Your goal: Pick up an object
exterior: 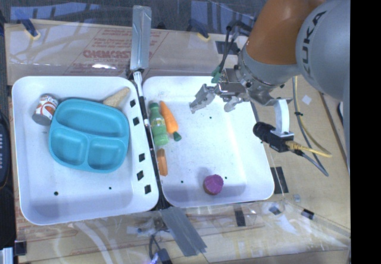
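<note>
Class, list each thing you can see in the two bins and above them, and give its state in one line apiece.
Blue tray: lying flat, left bin.
Green bottle: lying down, right bin.
Carrot: lying beside the bottle.
Purple object: resting alone, right bin.
Gripper: above the right bin, holding nothing.

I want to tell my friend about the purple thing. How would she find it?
Look at the right bin, the one under the arm. Go to its near edge, where the purple ball sits by itself. The carrots and green bottle lie along the bin's left wall, long and thin; it's the one round, purple thing.
</note>
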